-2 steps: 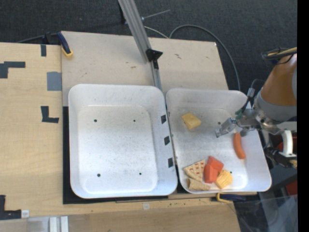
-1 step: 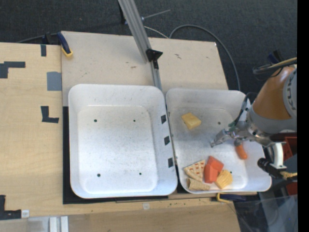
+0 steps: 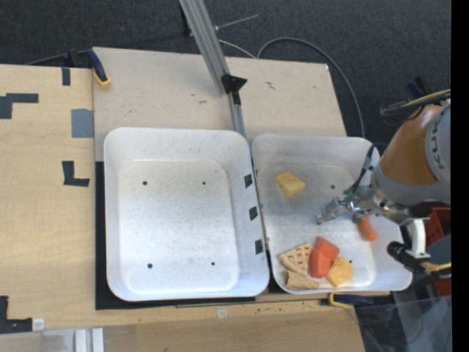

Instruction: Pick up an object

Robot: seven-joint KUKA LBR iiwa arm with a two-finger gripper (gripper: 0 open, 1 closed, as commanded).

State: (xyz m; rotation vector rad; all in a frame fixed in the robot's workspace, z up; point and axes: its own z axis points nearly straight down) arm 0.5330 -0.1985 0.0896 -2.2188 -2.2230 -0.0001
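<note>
Gripper (image 3: 327,214) low over the right bin (image 3: 322,149), near the middle of its floor, fingers slightly parted and closed on nothing. Just beside it, toward the arm, a small orange carrot-shaped piece (image 3: 366,230), apart from the fingertips. Farther out, a yellow cheese-like block (image 3: 290,183) alone toward the bin's far side, well apart from the tool. At the near edge, a tight cluster: a waffle-patterned wedge (image 3: 297,258), an orange-red block (image 3: 323,256) leaning on it, and a ridged yellow piece (image 3: 339,272) touching that block.

Judged as the approach step, nothing grasped yet. Next move likely calls for choosing one target, centring over it, spreading the fingers wider and dropping squarely; the lone yellow block looks the easiest, the cluster the riskiest for a slip.

Count: two white bins, the left bin (image 3: 176,141) beside the right; five loose objects, all in the right one; one gripper.
</note>
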